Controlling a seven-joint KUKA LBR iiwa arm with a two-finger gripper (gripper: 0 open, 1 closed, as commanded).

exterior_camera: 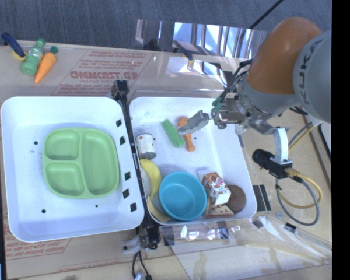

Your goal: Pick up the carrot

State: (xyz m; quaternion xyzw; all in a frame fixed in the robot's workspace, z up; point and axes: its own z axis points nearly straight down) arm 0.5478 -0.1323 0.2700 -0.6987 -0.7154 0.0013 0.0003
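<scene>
Bare floor lying open across the right bin's (236, 156) upper left, green stick (172, 133) crowding the carrot (186, 134), can (146, 146), banana (150, 177), blue bowl (182, 196), carton (216, 190) blocking the lower half

bins: 2 – left (11, 156), right (236, 156) | green divided plate (81, 162): 1 | carrots: 2 – right bin (188, 137), far-left bench (45, 67) | blue bowl (182, 196): 1 | banana (151, 177): 1 | green bottle (31, 60): 1

You have a bench (93, 74) covered in printed brown paper, carrying two shallow white bins side by side, the left bin (17, 156) and right bin (236, 156), plus a toy carrot (45, 66) and green bottle (32, 59) near its far-left corner.
</scene>
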